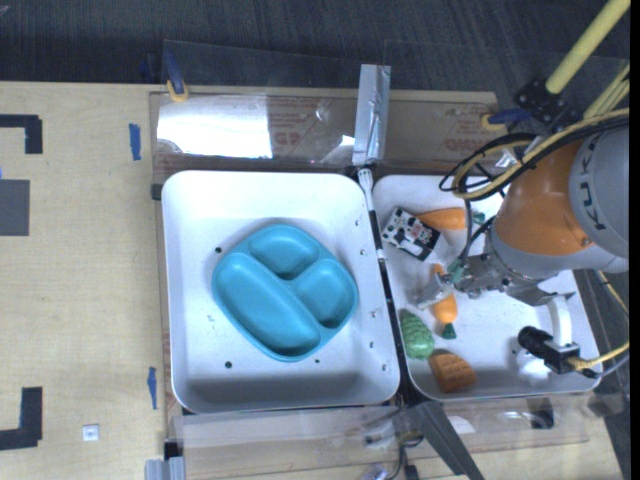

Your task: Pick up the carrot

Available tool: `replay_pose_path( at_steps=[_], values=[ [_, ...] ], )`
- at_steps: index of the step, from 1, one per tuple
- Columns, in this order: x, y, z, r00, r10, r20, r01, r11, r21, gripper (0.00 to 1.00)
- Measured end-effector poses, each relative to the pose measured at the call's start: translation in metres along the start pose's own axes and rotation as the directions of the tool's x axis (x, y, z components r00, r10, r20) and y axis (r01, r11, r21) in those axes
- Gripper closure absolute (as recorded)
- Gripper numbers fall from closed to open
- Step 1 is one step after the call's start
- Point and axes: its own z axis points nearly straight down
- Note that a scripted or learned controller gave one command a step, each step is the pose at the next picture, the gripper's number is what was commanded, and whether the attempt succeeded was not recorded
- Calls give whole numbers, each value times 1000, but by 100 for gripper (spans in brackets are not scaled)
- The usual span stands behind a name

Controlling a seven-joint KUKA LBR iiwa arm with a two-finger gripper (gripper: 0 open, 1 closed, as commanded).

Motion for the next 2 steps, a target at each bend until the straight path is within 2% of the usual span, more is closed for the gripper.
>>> replay_pose_path(
  at_steps=[1,2],
  values=[
    [-1,2,-11,1000,1,2,-1,1000,-6,100],
    [63,17,-144,998,-63,-1,63,998,-3,100]
  ],
)
